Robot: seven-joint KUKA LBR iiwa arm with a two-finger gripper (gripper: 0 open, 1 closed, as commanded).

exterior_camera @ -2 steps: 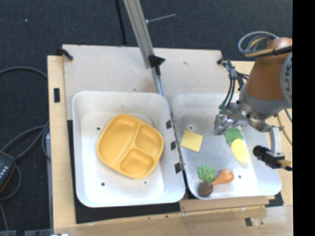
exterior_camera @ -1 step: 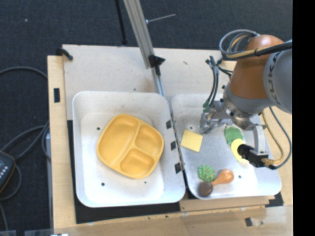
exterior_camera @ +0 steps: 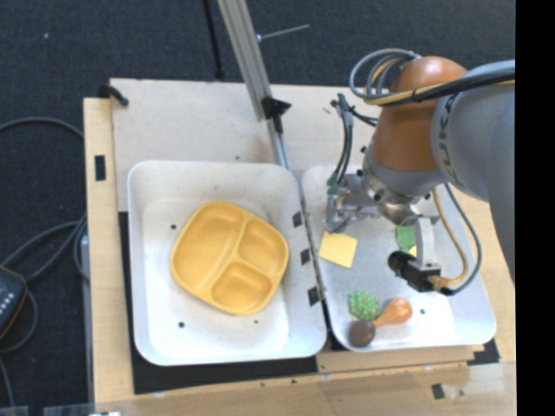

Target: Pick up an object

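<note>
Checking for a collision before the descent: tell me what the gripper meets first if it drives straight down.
Probably the bare floor of the right bin, beside the yellow square. Depth is unclear, so the gripper might clip its edge.

A yellow divided plate [exterior_camera: 230, 256] is lying in the left bin [exterior_camera: 156, 189], while in the right bin [exterior_camera: 473, 319] the gripper [exterior_camera: 340, 215] is hanging just above a yellow square [exterior_camera: 338, 250], with a green ball [exterior_camera: 363, 303] lying below that square.

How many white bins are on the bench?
2. The left bin holds a yellow plate. The right bin sits beside it, under the arm. No others are visible.
</note>
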